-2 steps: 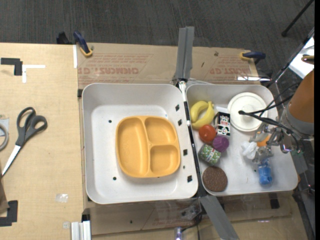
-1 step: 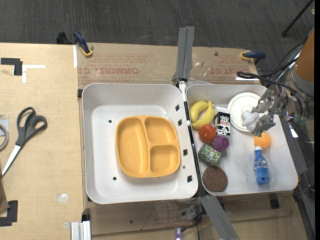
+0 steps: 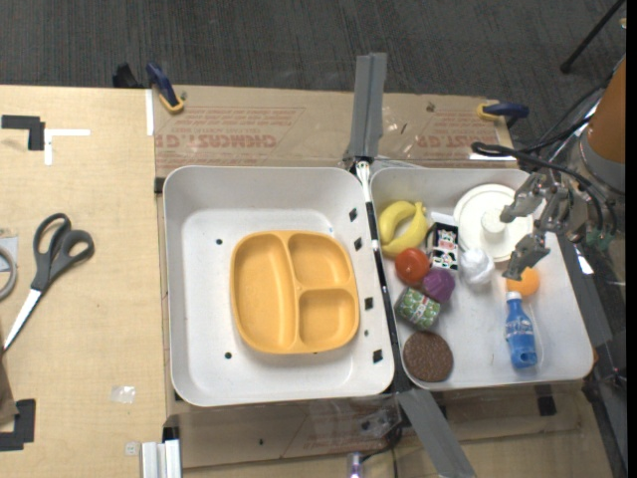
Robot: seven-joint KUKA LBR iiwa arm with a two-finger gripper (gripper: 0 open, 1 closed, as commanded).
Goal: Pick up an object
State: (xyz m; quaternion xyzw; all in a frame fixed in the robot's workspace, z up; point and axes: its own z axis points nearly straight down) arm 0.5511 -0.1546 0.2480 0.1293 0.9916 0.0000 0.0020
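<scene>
Over the right bin point(image 3: 577, 361) I have the hand point(image 3: 526, 235) spread wide, holding nothing, above the white lid point(image 3: 486, 210) and orange ball point(image 3: 528, 282). Risk, as I judge it: fingers straddle both, or nudge the blue bottle point(image 3: 520, 334), and close on nothing. Right wall sits close; banana point(image 3: 401, 222), tomato point(image 3: 411, 264) crowd left. Left bin's yellow tray point(image 3: 296, 291) leaves open room.
</scene>
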